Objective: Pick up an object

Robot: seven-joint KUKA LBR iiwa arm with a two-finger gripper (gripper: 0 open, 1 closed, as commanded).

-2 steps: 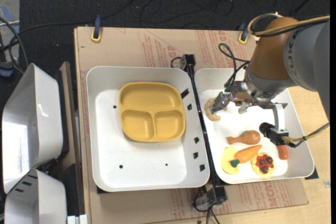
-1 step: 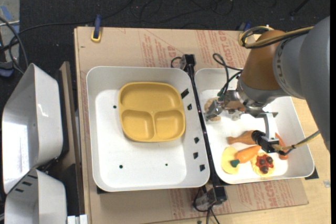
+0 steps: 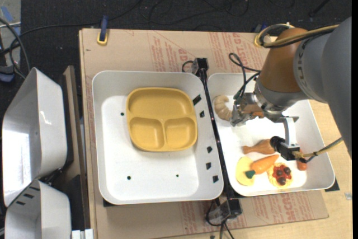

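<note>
My gripper (image 3: 241, 113) hangs low over the back left part of the right bin (image 3: 321, 137). It is just right of a pale beige croissant-shaped piece (image 3: 222, 107) that lies against the bin's left wall. Whether it touches that piece is unclear. Toward the bin's front lie a chicken drumstick (image 3: 258, 148), an orange carrot (image 3: 263, 163), a yellow piece with a green bit (image 3: 244, 172), a cluster of red berries (image 3: 281, 174) and a small orange item (image 3: 302, 165).
The left bin (image 3: 112, 165) holds a yellow divided plate (image 3: 162, 119). The grey arm with its orange band (image 3: 279, 64) comes in from the right over the right bin's back. A black bracket (image 3: 285, 145) hangs beside the drumstick. Cables run along the divider between the bins.
</note>
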